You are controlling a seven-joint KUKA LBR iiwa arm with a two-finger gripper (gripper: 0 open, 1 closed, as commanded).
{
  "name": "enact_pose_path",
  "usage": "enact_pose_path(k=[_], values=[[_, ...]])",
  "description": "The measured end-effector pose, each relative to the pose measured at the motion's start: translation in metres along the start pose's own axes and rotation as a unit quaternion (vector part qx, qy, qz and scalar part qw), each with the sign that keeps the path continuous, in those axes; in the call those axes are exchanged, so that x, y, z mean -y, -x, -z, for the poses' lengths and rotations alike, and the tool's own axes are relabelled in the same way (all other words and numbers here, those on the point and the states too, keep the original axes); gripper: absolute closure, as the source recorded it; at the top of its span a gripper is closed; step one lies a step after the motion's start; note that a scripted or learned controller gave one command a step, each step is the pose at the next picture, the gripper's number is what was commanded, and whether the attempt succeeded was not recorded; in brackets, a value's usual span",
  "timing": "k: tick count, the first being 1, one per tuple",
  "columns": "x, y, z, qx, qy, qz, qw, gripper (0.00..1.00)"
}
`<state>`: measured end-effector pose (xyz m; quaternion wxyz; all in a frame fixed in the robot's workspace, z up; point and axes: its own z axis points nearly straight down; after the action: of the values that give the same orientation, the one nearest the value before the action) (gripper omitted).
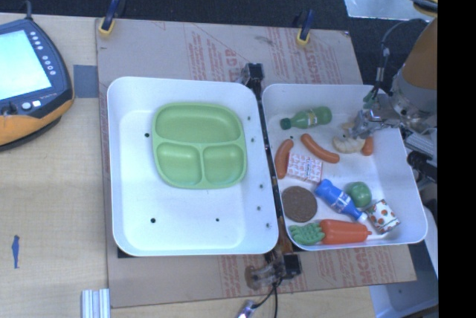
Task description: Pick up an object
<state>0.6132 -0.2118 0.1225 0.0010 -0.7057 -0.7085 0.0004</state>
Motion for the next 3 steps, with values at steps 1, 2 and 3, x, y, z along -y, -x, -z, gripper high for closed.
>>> enact_pose_path(k=[1,2,3], values=[[0.008,0.0,0.034,0.001,0.001,-0.001,1.0,1.0],[-0.017,0.0,0.057,0.0,0.0,0.0,1.0,1.0],[-0.032,0.0,0.013,0.0,-0.002,0.001,1.0,1.0]])
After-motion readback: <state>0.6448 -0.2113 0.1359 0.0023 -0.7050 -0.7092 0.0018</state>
